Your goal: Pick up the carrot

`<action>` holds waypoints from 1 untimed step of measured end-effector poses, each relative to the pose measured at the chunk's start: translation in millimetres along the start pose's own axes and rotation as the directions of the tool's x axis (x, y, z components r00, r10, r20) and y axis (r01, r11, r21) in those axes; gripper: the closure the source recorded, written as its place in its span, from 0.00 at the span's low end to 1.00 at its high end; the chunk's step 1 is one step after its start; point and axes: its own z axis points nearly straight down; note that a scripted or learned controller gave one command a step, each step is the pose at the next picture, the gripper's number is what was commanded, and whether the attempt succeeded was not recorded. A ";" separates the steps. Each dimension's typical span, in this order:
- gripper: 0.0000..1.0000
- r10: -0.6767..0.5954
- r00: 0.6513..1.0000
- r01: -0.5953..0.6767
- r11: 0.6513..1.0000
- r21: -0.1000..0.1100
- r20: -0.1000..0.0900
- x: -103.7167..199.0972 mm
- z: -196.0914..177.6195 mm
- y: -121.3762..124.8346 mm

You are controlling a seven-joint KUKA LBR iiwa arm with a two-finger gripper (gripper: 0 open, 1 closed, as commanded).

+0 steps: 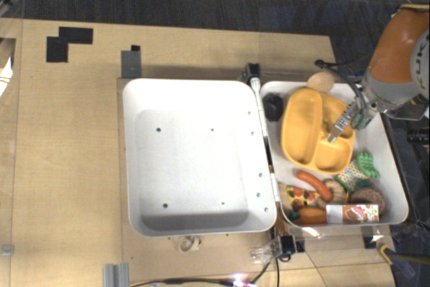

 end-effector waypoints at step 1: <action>1.00 -0.007 1.000 0.007 1.000 0.004 -0.003 1.8 -7.5 0.1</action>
